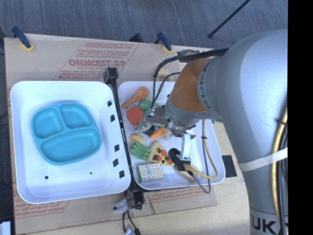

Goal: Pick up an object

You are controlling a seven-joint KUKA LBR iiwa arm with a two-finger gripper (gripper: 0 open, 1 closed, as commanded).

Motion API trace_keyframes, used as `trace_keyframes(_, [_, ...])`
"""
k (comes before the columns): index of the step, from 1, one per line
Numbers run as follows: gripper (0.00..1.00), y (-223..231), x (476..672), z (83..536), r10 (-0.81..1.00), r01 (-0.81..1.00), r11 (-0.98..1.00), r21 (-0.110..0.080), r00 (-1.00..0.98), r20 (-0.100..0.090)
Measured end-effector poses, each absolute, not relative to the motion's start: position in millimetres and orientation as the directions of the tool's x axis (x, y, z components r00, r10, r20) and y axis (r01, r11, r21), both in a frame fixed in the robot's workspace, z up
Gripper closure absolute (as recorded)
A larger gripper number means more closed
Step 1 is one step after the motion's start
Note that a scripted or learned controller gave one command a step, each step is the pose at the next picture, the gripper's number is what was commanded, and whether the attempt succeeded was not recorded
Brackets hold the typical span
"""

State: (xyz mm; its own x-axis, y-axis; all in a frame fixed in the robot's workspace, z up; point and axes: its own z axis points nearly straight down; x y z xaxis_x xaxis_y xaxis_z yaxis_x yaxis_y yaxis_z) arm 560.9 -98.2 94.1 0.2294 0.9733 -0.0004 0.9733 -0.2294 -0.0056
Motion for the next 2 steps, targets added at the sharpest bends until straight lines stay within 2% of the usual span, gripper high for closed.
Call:
trace_keyframes(1, [0.00,-95.8,572.7,91.6,0.996,0.996,0.084,-0.001,-0.084,0.000])
trace_keyframes(2, [0.00,-96.6,596.6,91.3,0.997,0.997,0.081,-0.005,-0.081,0.001])
